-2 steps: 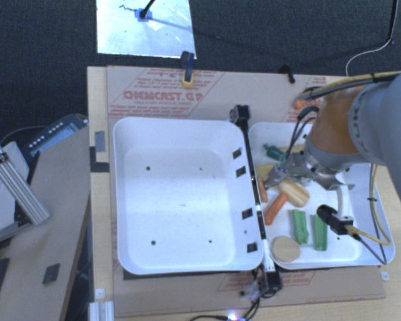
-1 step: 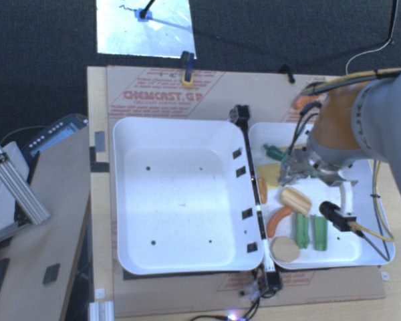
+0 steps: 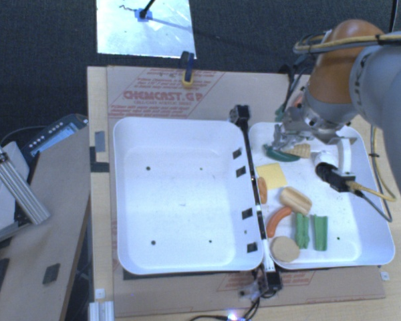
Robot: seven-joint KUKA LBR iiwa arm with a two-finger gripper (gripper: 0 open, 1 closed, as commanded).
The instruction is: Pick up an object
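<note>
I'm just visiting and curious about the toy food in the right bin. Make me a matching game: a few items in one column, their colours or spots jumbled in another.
Items:
1. flat square
2. round disc
3. two sticks
4. sausage shape

Descriptions:
A. green, standing side by side
B. orange-red, curved
C. yellow
D. tan, near the bin's front-left corner

Pairs: 1-C, 2-D, 3-A, 4-B

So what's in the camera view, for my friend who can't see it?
A grey robot arm reaches in from the right, its tool low over the far corner of the right white bin, by a dark green piece. That bin holds toy food: a yellow square, a bread roll, a sausage and green sticks. The left bin sits beside it.
</note>
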